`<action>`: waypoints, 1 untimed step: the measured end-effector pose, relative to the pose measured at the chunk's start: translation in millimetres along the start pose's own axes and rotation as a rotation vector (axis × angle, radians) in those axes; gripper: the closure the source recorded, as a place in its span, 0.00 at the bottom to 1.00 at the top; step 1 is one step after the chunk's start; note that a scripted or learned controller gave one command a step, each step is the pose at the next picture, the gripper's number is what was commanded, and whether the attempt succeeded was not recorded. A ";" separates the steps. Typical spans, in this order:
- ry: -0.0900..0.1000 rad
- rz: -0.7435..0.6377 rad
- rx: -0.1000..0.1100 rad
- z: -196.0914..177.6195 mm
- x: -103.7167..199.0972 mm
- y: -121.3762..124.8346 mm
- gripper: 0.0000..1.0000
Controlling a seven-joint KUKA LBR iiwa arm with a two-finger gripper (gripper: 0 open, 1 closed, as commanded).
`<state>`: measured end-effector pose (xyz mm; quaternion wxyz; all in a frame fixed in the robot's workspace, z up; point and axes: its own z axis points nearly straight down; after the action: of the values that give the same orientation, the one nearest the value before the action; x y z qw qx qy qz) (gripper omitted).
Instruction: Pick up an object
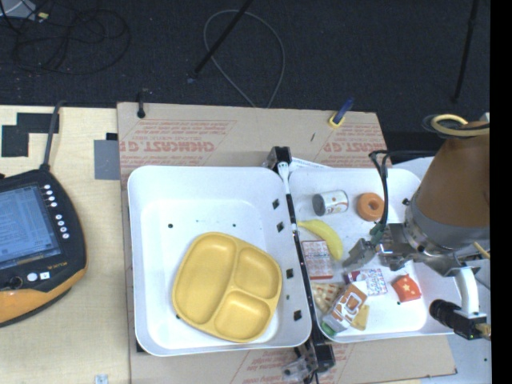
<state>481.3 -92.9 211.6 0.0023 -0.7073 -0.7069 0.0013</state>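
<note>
My arm (452, 190) reaches in over the right bin (400, 320) and my pincer (360, 254) hangs low above its clutter, close by the banana (322, 234). I judge the task barely begun: nothing sits between my fingers, nothing is lifted, every item lies on the bin floor. The pincer looks released, its dark fingers spread apart over the floor between the banana and the printed card (373, 281). The closing, the grip and the lift all remain.

Counting from largest down:

- 2 white bins side by side, the left bin (160, 206) and the right one.
- 1 yellow divided tray (226, 286) with 3 compartments, alone in the left bin.
- 1 banana, lying aslant near the divider.
- 1 snack packet (346, 306), at the right bin's near edge, resting on what looks like a waffle-like piece; I cannot tell exactly what.
- 1 small can (330, 203) on its side, toward the far wall.
- 1 printed card, just beside my fingers.
- 1 doughnut (370, 206), right of the can.
- 1 small red item (406, 288), near the bin's right side.

The banana is the nearest candidate.
</note>
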 end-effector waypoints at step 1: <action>-0.001 -0.001 -0.004 111.8 -13.6 34.6 0.00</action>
<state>515.3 -106.4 99.6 0.0008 -0.7071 -0.7072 0.0004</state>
